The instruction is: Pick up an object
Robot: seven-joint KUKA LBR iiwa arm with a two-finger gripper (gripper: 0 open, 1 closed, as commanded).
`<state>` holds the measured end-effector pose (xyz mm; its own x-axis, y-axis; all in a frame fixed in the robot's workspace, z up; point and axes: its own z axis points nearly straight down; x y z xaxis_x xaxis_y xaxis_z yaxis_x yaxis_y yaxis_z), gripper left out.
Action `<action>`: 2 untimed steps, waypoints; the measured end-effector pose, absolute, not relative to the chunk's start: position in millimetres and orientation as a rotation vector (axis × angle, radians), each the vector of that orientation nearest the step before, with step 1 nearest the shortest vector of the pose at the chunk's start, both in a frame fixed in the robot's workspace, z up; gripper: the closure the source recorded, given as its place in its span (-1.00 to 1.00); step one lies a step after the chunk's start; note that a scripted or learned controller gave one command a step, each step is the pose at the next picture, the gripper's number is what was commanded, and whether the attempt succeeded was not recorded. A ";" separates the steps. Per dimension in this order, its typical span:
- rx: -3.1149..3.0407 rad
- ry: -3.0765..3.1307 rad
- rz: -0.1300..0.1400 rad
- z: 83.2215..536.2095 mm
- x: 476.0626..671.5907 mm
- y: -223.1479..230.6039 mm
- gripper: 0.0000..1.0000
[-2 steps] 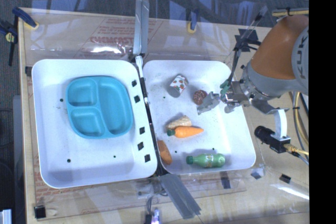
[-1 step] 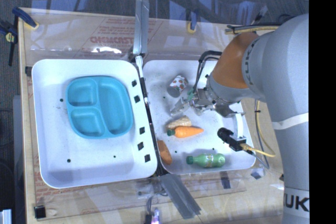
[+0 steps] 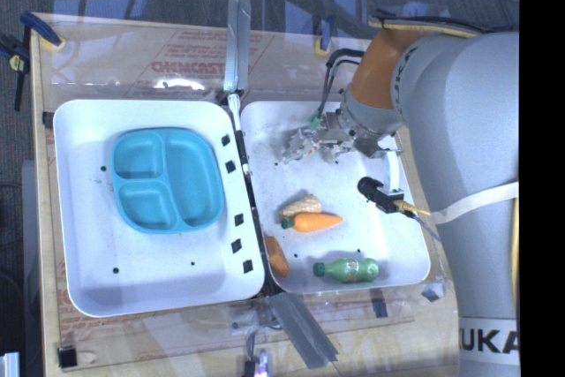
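Right bin (image 3: 402, 265), front to back: green bottle (image 3: 346, 269) lying flat near the front wall, orange item (image 3: 277, 256) at the left wall, carrot (image 3: 315, 222) touching a tan piece (image 3: 300, 207). Farther back, gripper (image 3: 305, 143) low over the bin floor, nothing visibly held. Left bin (image 3: 79, 216): blue divided tray (image 3: 166, 178).
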<state>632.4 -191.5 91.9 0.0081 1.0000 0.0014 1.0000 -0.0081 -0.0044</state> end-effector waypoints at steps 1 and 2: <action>-2.230 -2.209 0.003 90.8 657.4 -176.8 -1.00; -2.217 -2.217 0.007 99.3 658.3 -174.8 1.00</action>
